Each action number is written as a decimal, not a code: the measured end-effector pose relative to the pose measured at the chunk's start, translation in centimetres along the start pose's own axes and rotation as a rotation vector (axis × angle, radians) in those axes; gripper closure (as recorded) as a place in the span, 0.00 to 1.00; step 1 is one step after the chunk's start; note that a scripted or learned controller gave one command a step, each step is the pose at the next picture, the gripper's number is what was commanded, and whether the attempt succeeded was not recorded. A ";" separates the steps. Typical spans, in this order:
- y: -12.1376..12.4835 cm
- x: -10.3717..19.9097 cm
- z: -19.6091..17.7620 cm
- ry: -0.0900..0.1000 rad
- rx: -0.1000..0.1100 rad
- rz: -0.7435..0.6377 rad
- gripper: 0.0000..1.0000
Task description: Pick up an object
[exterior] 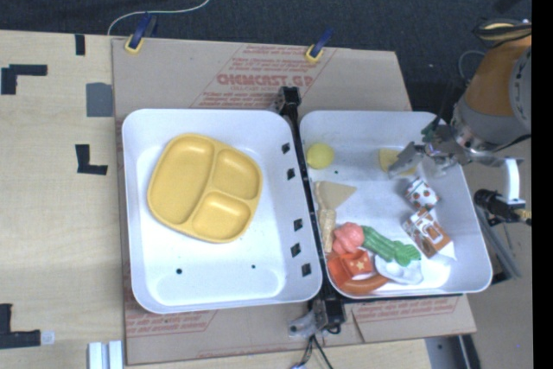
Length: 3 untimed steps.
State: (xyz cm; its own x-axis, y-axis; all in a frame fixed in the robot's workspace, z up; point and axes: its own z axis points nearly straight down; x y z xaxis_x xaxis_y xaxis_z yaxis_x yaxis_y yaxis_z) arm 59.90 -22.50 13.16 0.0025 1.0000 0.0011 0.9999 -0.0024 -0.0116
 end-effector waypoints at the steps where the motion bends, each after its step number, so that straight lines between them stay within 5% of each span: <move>1: 3.3 1.2 4.9 -0.004 -0.012 -0.005 0.00; 2: -2.8 0.0 4.5 -0.004 -0.015 -0.001 0.00; 3: 4.5 4.4 4.6 -0.002 -0.017 -0.009 0.00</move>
State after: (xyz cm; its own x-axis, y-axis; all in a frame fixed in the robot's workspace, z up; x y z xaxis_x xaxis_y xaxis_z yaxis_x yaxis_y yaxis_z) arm 64.33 -18.08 8.55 -0.0068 1.0000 -0.0013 1.0000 0.0068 0.0056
